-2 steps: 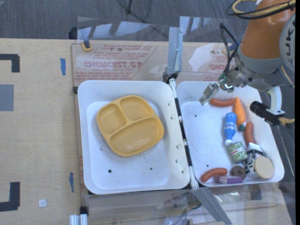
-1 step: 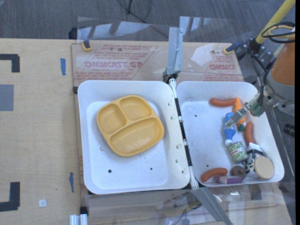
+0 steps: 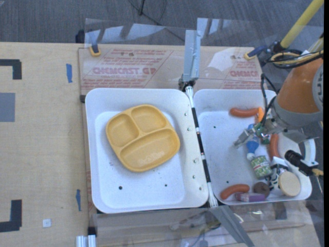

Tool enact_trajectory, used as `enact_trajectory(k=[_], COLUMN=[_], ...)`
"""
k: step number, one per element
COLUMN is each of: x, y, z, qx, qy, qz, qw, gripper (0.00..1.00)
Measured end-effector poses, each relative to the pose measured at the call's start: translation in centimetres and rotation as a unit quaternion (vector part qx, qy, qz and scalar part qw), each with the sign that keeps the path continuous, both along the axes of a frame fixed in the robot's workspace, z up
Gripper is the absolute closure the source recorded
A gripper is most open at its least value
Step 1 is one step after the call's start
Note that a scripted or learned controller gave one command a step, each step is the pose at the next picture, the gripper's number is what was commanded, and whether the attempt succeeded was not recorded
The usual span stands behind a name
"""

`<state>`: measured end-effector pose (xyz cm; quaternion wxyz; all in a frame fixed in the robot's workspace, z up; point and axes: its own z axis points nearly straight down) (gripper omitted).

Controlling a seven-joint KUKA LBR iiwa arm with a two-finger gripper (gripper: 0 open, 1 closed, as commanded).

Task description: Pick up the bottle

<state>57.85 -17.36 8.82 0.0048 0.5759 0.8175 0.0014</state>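
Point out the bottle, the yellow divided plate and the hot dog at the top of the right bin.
bottle (image 3: 259,164): camera view, on its green label.
yellow divided plate (image 3: 149,153): camera view, in its large lower compartment.
hot dog (image 3: 243,112): camera view, at the sausage's middle.

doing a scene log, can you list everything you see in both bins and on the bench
divided plate: 1, yellow, middle of the left bin
left bin: 1, white, shallow
right bin: 1, white, shallow, beside the left bin
sausages: 3, orange-red; one at the right bin's far side, one at its near edge, one partly behind the arm
bottle: 1, blue cap and green label, lying in the right bin
round disc: 1, tan, near right corner of the right bin
cardboard sheet: 1, brown, behind the bins
arm: 1, grey with orange band, over the right bin
end effector: 1, metallic, just above the bottle's cap
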Motion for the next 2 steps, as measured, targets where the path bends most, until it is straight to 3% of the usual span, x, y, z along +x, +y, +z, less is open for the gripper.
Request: enact_trajectory(k=[1, 2], x=[0.2, 4.7], y=[0.0, 4.1], z=[1.1, 16.5], qx=[-0.0006, 0.0009], qy=[-0.003, 0.003], qz=[0.000, 0.000], qw=[1.0000, 1.0000], gripper=[1.00, 1.00])
